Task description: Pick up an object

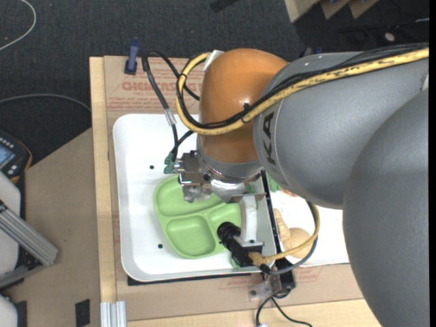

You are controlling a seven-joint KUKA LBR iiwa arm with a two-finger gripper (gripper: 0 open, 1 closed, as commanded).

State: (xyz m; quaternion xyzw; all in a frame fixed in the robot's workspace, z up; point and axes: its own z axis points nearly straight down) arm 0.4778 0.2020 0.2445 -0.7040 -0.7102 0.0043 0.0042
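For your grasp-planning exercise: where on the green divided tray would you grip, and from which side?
Grip the green tray on its raised outer rim at the near-left corner, coming straight down from above. It lies flat in the white bin, so only upright edges offer a hold; that corner is uncovered, while the arm hides the far part. A compartment divider would probably also serve.

one green tray [187, 234], one white bin [136, 203]

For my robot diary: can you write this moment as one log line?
arm: low over left bin | under it: green divided tray | grasp: unclear
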